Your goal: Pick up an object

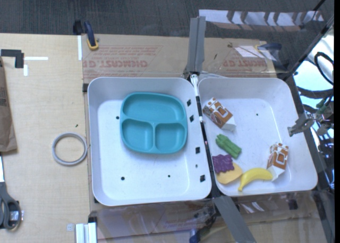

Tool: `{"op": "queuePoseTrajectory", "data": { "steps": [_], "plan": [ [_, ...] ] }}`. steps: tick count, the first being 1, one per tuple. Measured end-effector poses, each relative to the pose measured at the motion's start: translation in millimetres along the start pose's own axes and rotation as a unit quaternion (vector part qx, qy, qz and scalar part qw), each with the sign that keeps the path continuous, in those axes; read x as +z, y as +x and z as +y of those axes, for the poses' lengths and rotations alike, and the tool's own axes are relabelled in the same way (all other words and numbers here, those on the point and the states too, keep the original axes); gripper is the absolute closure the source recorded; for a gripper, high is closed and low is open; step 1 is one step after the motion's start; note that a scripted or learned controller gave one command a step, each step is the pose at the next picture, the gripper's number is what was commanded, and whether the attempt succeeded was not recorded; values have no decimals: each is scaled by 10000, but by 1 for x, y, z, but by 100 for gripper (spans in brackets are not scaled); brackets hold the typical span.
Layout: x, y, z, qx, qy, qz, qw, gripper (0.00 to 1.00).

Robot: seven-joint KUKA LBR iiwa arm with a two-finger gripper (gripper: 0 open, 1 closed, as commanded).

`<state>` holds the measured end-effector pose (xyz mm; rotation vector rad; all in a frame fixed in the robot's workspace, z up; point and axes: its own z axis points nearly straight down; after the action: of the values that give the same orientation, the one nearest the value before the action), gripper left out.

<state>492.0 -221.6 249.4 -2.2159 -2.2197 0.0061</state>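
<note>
Two white bins sit side by side on the bench. The left bin (101, 173) holds a teal divided plate (154, 123), lying flat toward its upper middle. The right bin (255, 98) holds the loose objects: a small orange-and-white carton (218, 114) near the upper left, a green toy vegetable (228, 145) below it, a purple grape bunch (222, 163) just beside an orange slice (229, 175), a yellow banana (255, 176) touching that slice's right side, and a second orange-and-white carton (278, 157) just above the banana's tip. The gripper (305, 124) sits at the right bin's right rim, apart from every object (nothing visible between its fingers; open or closed cannot be told at this size). A grey tape ring (69, 148) lies on the bench left of the bins.
</note>
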Motion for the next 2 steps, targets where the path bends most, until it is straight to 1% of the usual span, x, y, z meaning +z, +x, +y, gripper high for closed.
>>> {"op": "queuePoseTrajectory", "data": {
  "steps": [1, 2],
  "plan": [
    [134, 98, 21, 2009, 12, 1, 9796, 0],
    [75, 54, -13, 516, -5, -3, 9987, 0]
  ]
}}
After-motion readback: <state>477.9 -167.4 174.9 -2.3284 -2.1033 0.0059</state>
